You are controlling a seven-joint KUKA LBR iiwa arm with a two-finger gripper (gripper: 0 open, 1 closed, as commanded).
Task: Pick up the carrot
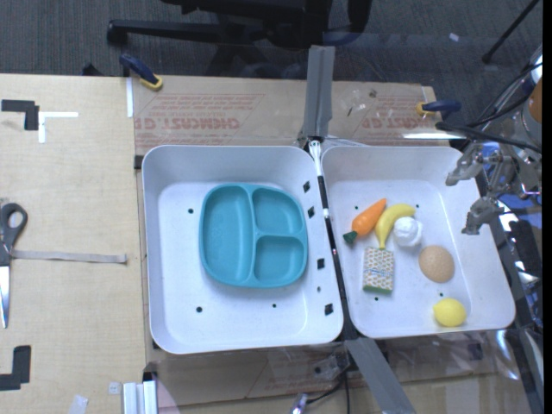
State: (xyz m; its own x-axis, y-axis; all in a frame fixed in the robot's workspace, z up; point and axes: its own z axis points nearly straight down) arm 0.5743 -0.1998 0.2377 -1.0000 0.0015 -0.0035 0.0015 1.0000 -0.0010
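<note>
The orange carrot (pixel 369 217) lies tilted in the right bin (pixel 414 172), its green end pointing down-left, touching a yellow banana (pixel 393 223) on its right. My gripper (pixel 462 202) hangs over the bin's right edge, well to the right of the carrot and apart from it. Its two metal fingers (pixel 454 173) are open with nothing between them.
A white round item (pixel 408 232), a brown egg-shaped thing (pixel 436 263), a lemon (pixel 449 312) and a speckled sponge (pixel 379 271) share the right bin. The left bin (pixel 164 257) holds a blue divided plate (pixel 254 234). Scissors (pixel 7 231) lie on the bench at far left.
</note>
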